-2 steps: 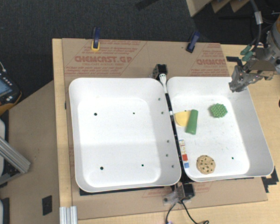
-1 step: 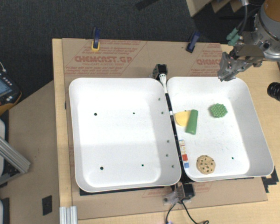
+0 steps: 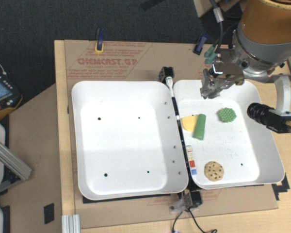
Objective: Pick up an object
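Camera view: the pincer (image 3: 212, 90) is hovering over the right bin (image 3: 262, 152), its state impossible to tell. Below it, a green block (image 3: 199, 126) is lying against a yellow wedge (image 3: 188, 123); the block is probably light and stiff, best gripped across its narrow sides.

Faded red lettering reading "CHEMCAST GP" is showing on the brown cardboard sheet (image 3: 116, 59) lying under the bins, at twelve o'clock from the left white bin (image 3: 77, 130).

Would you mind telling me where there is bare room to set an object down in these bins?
The left bin has bare floor throughout. In the right bin, free floor lies between the cookie and green ball; it's crowded around the green block, yellow piece and gripper.
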Controlling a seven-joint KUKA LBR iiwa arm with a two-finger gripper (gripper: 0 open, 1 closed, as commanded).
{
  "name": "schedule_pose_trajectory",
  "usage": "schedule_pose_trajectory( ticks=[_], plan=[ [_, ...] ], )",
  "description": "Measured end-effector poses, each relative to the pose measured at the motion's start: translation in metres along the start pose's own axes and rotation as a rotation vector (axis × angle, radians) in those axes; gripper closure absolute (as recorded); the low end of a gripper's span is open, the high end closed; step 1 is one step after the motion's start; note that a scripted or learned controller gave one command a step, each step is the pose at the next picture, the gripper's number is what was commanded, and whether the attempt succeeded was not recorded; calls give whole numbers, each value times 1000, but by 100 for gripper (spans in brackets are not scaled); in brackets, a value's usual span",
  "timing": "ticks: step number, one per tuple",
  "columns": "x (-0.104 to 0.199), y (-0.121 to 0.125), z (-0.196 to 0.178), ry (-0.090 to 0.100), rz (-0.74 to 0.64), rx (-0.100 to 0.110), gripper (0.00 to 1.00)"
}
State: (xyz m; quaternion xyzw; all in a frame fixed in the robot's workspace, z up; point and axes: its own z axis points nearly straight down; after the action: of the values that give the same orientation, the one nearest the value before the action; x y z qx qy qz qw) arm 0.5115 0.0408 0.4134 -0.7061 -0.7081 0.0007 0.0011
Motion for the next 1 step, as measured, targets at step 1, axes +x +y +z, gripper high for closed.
schedule_pose_trajectory(
  ticks=[1],
  plan=[
    [38,44,-9,0,0,-8,100]
  ],
)
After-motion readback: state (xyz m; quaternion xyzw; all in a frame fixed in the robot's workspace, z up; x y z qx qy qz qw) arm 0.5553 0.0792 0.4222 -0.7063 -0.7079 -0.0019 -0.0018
